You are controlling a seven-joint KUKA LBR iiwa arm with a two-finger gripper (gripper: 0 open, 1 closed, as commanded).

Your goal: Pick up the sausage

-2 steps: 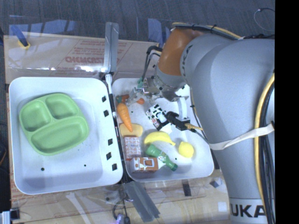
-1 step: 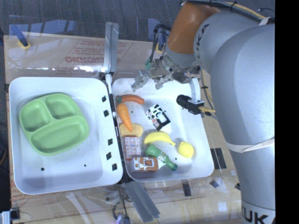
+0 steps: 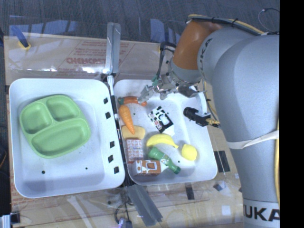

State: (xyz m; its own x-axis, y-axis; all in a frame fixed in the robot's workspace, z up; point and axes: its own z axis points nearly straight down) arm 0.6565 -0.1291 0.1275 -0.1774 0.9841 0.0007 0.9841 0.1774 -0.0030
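The sausage [image 3: 131, 100], a short reddish-orange link, lies at the back left of the right bin [image 3: 209, 146], just behind the carrot [image 3: 125, 117]. My gripper [image 3: 148, 92] comes down from the right over the bin's back wall, and its tip is at the sausage's right end. Nothing visibly hangs from it. The view is too coarse there to tell whether it touches the sausage.
The right bin also holds a black-and-white carton [image 3: 160, 118], a banana [image 3: 161, 140], a lemon [image 3: 189, 152], a green bottle [image 3: 164, 159], a yellow wedge [image 3: 133, 132], a labelled packet [image 3: 134, 149] and a brown box [image 3: 147, 166]. A green divided plate [image 3: 54, 125] sits in the left bin [image 3: 19, 175].
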